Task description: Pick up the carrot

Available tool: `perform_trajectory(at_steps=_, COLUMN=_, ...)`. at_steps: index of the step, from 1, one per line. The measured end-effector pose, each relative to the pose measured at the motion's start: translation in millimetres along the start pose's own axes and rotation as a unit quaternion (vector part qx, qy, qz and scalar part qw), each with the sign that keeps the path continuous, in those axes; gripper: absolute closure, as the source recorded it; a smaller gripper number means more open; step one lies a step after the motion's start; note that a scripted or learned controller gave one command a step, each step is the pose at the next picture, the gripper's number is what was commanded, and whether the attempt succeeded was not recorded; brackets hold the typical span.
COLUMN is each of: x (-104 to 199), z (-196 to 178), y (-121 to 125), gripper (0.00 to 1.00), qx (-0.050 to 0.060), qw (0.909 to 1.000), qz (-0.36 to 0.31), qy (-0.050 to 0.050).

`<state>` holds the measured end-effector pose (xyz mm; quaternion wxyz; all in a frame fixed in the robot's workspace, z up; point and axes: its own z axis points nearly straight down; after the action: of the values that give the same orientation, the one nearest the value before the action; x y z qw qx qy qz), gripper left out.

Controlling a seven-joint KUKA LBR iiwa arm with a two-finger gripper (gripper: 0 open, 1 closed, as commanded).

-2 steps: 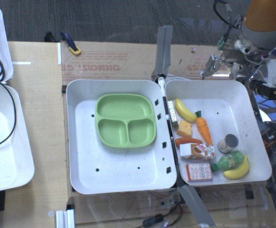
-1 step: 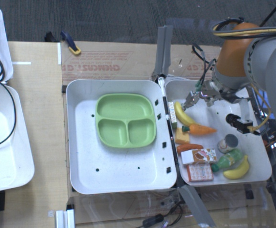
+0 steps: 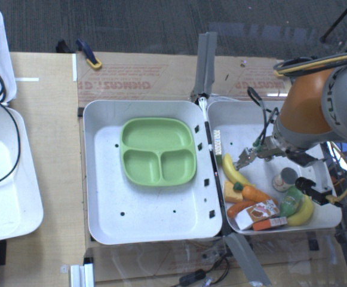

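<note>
The carrot (image 3: 255, 194) is orange with a small green top and lies in the right bin (image 3: 245, 124), near that bin's front left. It rests between a yellow banana (image 3: 231, 170) and a red-and-white packet (image 3: 259, 211). My gripper (image 3: 246, 156) hangs over the right bin, just above and behind the banana's upper end, a short way back from the carrot. Nothing is seen held in it. The grey arm with its orange band (image 3: 304, 109) reaches in from the right.
A green three-part plate (image 3: 158, 150) lies in the left bin (image 3: 101, 178). Around the carrot are a reddish-orange vegetable (image 3: 239, 208), a yellow block (image 3: 231, 191), a grey can (image 3: 287, 177), a green item (image 3: 291, 200) and a second banana (image 3: 303, 212).
</note>
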<state>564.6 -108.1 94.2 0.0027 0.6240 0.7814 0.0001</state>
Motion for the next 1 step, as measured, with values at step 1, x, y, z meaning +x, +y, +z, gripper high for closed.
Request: perform_trajectory(at_steps=1, x=9.5, z=-0.7, y=-35.0, gripper=0.00, qx=-0.002, qw=0.9910, qz=-0.134, qy=0.000)
